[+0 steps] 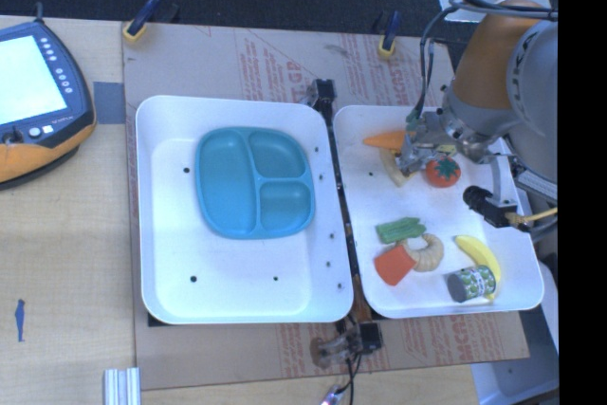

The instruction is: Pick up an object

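1. Looking down from the camera view, the arm reaches in from the right and its jaws (418,150) hang over the upper part of the right bin (531,299). Wrist hardware crowds that spot, so I cannot tell whether they stand wide, narrow, or closed on anything.

2. Closest to the jaws are three candidates. An orange carrot-like piece (384,140) lies just to their left, its long axis running roughly left to right with the tip pointing left. A pale item (393,171) sits just below them, too small to identify. A red tomato-like ball (442,172) rests just to their right, partly under the wrist.

3. Farther down the same bin, well apart from the jaws, lie a green piece (399,230), a red block (394,266), a tan ring (429,251), a banana (478,259) slanting from upper left to lower right, and a small can (471,284).

4. Over in the left bin (152,204), a blue divided plate (254,182) sits alone, far from the arm.

5. Judging by nearness, the carrot-like piece or the ball is the likely target; a short sideways shift and a descent would decide which.
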Motion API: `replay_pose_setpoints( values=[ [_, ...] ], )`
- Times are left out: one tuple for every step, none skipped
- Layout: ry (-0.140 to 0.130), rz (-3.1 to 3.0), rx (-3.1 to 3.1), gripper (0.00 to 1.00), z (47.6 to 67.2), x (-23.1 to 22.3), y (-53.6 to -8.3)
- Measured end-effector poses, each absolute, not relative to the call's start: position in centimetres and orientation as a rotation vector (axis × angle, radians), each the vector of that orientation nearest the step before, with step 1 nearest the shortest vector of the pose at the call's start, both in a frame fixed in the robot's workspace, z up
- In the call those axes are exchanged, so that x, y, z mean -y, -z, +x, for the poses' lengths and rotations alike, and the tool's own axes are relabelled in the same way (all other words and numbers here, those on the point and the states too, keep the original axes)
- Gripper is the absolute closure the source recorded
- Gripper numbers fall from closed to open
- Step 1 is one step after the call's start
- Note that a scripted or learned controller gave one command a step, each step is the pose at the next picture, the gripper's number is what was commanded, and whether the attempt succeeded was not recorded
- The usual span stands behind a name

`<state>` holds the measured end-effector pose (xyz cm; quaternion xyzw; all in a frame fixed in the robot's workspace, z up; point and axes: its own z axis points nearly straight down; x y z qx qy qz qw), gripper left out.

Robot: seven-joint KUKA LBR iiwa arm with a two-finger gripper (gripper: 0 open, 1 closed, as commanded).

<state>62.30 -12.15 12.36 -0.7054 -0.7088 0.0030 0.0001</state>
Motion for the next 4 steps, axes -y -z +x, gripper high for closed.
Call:
replay_pose_setpoints(
  values=[
    [-0.010,-2.215,2.227,0.00,62.3,12.1,-12.3],
    [-0.009,-2.219,2.228,1.00,62.3,12.3,-13.4],
    [-0.009,-2.219,2.228,0.00,62.3,12.3,-13.4],
    [-0.006,-2.224,2.230,1.00,62.4,12.4,-14.4]
  ],
)
